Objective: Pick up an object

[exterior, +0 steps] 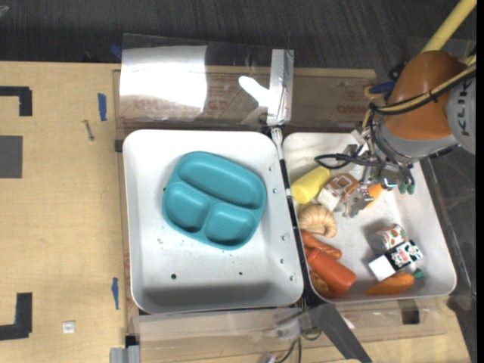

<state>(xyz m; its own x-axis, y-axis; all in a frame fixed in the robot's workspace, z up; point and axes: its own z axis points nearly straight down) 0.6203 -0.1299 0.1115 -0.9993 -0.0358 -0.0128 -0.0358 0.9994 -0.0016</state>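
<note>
Arm: the grey arm with its orange band (425,82) is seen at the upper right, over the back of the right bin (442,278); its upper part is cut off by the frame edge.
Gripper: the gripper (363,191) is lowered among cables into the right bin, near a small brown and white packet (340,190).
Jaws: it cannot be told whether they are apart or together, because cables and clutter cover them.
Left bin: a teal divided tray (214,197) is placed in the middle of the left bin (144,278).
Right bin, left side: a yellow object (310,184), a tan croissant-shaped object (318,218) and an orange-red carrot-like object (330,269) are laid beside the shared wall.
Right bin, front: a small patterned can (388,237), a black and white block (397,259) and an orange piece (392,284) are found close together; their details are too small to be read.
Behind the bins: a shiny plastic sheet (197,89) is blurred by glare.
</note>
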